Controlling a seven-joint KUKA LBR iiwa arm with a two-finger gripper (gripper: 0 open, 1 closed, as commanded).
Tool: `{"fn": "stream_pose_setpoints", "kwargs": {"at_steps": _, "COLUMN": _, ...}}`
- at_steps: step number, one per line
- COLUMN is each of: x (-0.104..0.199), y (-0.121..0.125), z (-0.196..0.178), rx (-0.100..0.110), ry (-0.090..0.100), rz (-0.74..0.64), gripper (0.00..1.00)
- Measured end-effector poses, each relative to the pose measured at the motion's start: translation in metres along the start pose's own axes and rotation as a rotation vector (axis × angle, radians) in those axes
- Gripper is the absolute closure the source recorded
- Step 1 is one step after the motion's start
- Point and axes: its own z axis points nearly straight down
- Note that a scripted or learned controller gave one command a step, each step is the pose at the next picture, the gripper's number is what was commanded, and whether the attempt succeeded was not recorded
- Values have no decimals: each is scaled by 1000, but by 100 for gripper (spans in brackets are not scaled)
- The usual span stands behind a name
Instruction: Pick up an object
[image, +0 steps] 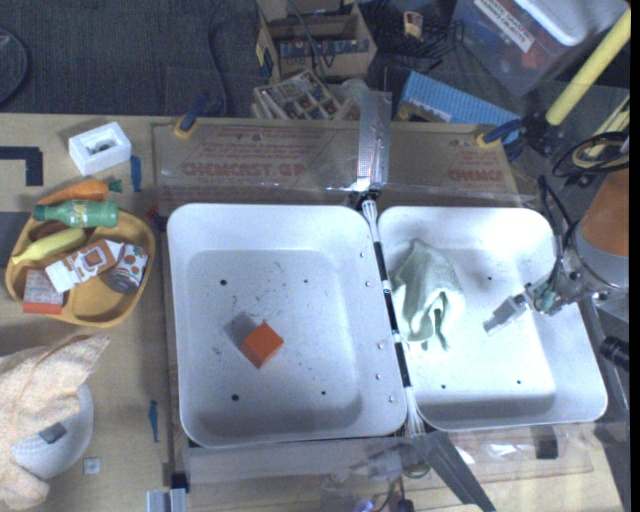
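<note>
An orange block (263, 344) lies in the left bin (200, 240), a little left of its middle, with a small grey shadow beside it. A crumpled pale green cloth (425, 294) rests in the right bin (520, 390) against its left wall. My gripper (503, 315) hangs low over the right bin, to the right of the cloth and apart from it. Nothing shows in its grasp. The arm's wrist with its orange band (604, 225) comes in from the right edge.
A yellow bowl (90, 312) with toy food and packets stands left of the bins. A white box (100, 148) sits behind it, and a beige cloth (45, 400) lies at the lower left. Cables and boxes crowd the back.
</note>
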Motion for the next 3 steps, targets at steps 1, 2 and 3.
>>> {"fn": "stream_pose_setpoints", "kwargs": {"at_steps": 1, "x": -23, "y": 21, "z": -39, "rx": -4, "ry": -5, "rz": 163, "gripper": 0}}
{"fn": "stream_pose_setpoints", "kwargs": {"at_steps": 2, "x": 30, "y": 47, "z": 77, "rx": -4, "ry": -3, "rz": -24, "gripper": 0}}
{"fn": "stream_pose_setpoints", "kwargs": {"at_steps": 3, "x": 23, "y": 92, "z": 80, "rx": -8, "ry": -6, "rz": 318, "gripper": 0}}
